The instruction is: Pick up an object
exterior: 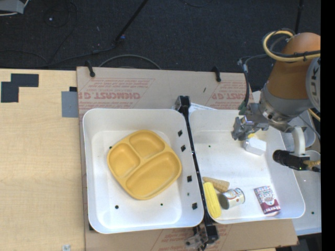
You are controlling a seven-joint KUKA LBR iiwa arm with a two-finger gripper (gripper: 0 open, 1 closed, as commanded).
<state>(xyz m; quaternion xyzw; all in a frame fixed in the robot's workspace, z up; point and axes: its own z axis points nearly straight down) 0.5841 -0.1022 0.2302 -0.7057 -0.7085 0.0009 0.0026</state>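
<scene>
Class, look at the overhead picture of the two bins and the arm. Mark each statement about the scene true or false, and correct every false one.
1. The yellow divided plate lies in the left bin. True.
2. The corn cob lies on the plate. False: it lies in the right bin, near the divider.
3. The end effector is over the right bin. True.
4. The red packet lies in the left bin. False: it lies in the right bin, near the front right corner.
5. The small can lies beside the corn cob. True.
</scene>
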